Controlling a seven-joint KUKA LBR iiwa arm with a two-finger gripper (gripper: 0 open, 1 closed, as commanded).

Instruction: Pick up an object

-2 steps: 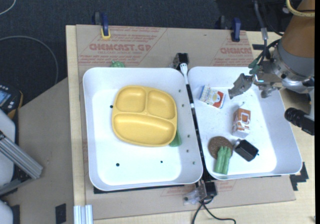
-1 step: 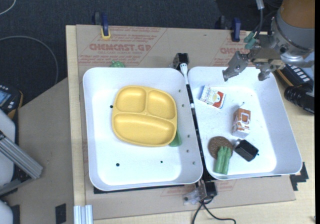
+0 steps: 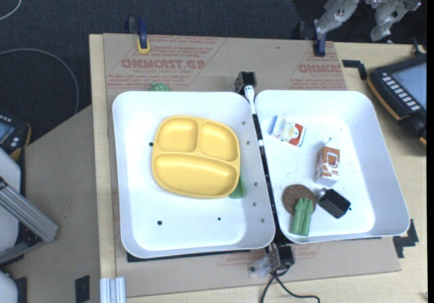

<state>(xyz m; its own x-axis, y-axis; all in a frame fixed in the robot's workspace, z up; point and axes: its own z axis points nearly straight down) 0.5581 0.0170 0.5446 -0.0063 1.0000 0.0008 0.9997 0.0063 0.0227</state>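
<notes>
camera view looks down on two white bins side by side on a brown board, and we go through them from the left. left bin (image 3: 135,159) holds a yellow divided plate (image 3: 195,156) with three compartments, lying flat near the middle; a bit of something green (image 3: 237,190) peeks out from under its lower right edge. right bin (image 3: 380,166) holds the smaller things. near its top left lies a small white packet with red and blue print (image 3: 287,130). to the right of centre stands an orange and white carton (image 3: 327,163). below it, close to the front wall, we see a brown round piece (image 3: 297,195), with a green object (image 3: 302,217) touching its lower edge and reaching toward the bin's front rim. just beside these, to the right, lies a small black block (image 3: 334,203). at the top right, well apart from both bins, we see the gripper (image 3: 352,7) as pale metal parts over the dark floor; whether its fingers are apart or together we cannot tell.
</notes>
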